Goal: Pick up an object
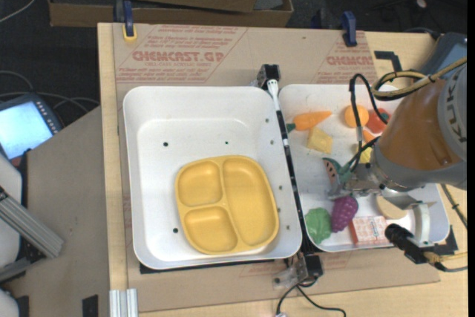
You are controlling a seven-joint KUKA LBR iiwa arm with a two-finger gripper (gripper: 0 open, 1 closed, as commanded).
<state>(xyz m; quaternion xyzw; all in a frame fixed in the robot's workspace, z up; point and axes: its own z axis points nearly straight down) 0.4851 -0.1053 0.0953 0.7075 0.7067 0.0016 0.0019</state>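
a yellow tray lay in the left bin, long axis running left-near to right-far. in the right bin, near side, sat a green lump, then purple grapes, upright, long axis near-far. the gripper hung just above the grapes; its opening couldn't be told. a carrot lay farther back, pointing right.

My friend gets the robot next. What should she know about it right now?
End effector: low in the right bin, over the toy food; grip can't be judged.
Things: purple grapes and a green piece just below it, carrot and yellow block farther back. The yellow tray sits in the left bin.
Done: nothing visibly lifted.
Left: grab one toy and raise it.
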